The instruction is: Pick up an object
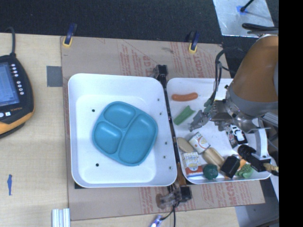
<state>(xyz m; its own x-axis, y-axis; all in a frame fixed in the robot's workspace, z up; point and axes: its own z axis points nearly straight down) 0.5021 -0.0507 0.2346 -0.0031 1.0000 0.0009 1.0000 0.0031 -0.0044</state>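
The right bin point(182, 86) holds several small items: a reddish sausage point(184, 97) near its far edge, a green wedge point(182, 115), a white packet point(199, 141), a tan roll point(212, 156), a label-printed packet point(191, 161), a dark green ball point(210, 172) and a black block point(230, 165). My gripper point(200, 119) hangs over the middle of this bin, just right of the green wedge and above the white packet. Its fingers look empty. The orange-banded arm point(255, 72) covers the bin's right side.
The left bin point(80, 171) holds a blue three-compartment plate point(125, 132). A teach pendant point(12, 96) lies at the bench's left edge. Clamps sit between the bins at the far point(162, 71) and near point(173, 197) ends. Green and orange bits point(245, 170) lie in the right bin's near corner.
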